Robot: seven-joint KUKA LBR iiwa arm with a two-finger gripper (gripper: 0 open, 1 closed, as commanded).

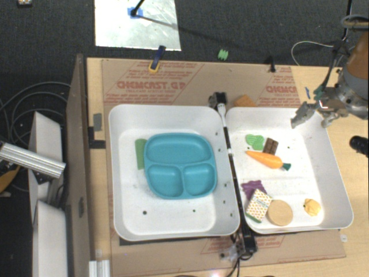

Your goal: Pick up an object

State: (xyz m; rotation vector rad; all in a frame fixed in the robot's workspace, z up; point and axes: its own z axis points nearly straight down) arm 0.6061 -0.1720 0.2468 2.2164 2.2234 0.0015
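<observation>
Camera view, looking down at a slant on a worktop [190,77] covered with printed brown cardboard. Two shallow white bins side by side on it: left bin [124,172], right bin [326,172], their inner walls touching along the middle.

In the left bin, a large blue divided plate [180,165] with three compartments, lying flat near the centre. Tucked just under its left edge, a green flat piece [140,153].

Above the right bin's upper right corner, the hand [316,113], reaching in from the right, hanging over the bin's far rim; two fingers spread apart, nothing between them. Well apart from every object in the bin.

In the right bin, an orange carrot [265,158] with a green tip, lying slantwise near the upper middle. Just above it, a small brown block [270,146], touching a green leafy piece [254,141] on its left. Lower down, a round tan cookie [280,213] near the front wall. Beside it on the left, a patterned small box [259,205], overlapping a purple item [252,188]. Near the lower right corner, a small yellow lump [312,207], apart from the rest.
</observation>
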